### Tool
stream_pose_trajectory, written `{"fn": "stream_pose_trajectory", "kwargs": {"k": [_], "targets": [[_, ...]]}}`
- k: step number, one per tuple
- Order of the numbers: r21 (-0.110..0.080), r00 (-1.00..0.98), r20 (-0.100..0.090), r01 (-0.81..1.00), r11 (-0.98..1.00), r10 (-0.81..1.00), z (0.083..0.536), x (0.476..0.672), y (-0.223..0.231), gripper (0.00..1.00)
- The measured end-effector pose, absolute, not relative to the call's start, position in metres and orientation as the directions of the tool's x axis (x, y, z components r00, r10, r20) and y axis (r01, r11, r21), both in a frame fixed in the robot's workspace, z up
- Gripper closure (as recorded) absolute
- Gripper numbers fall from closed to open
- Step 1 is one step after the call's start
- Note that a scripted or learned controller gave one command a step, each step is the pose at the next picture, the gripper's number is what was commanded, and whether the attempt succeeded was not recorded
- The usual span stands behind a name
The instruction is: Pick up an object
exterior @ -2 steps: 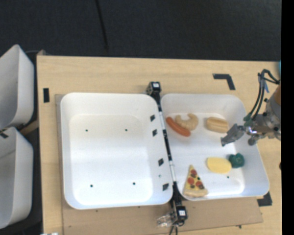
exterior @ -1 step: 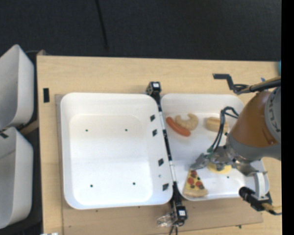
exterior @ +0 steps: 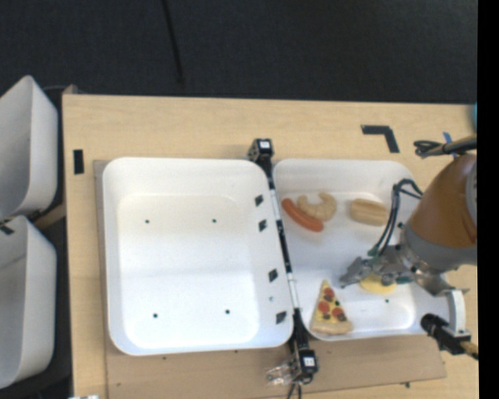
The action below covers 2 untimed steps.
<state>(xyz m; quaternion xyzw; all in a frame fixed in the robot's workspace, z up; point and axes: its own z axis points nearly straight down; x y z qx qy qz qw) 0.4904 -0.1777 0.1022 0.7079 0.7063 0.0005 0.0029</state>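
Note:
The right bin (exterior: 341,173) holds several toy foods. A red sausage (exterior: 303,214) lies by a tan croissant (exterior: 320,204) at the back left, and a bread roll (exterior: 368,212) sits to their right. A pizza slice (exterior: 330,308) lies at the front left corner. A yellow piece (exterior: 377,286) lies at the front right. My gripper (exterior: 381,271) is low over this yellow piece and covers its upper part. The arm's orange band (exterior: 446,206) rises behind it on the right.
The left bin (exterior: 183,173) shares a dividing wall with small black clips (exterior: 276,248) with the right bin. White containers (exterior: 17,152) stand off the bench at the far left. Cables (exterior: 391,214) hang beside the wrist.

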Motion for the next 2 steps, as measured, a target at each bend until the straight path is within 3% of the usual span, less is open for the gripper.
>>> {"fn": "stream_pose_trajectory", "kwargs": {"k": [1, 2], "targets": [[0.007, 0.003, -0.004, 1.0, -0.003, 1.0, 0.1129, 0.4911, -0.1775, 1.0], [0.006, 0.004, -0.003, 1.0, -0.004, 1.0, 0.1122, 0.4908, -0.1773, 0.0]]}}
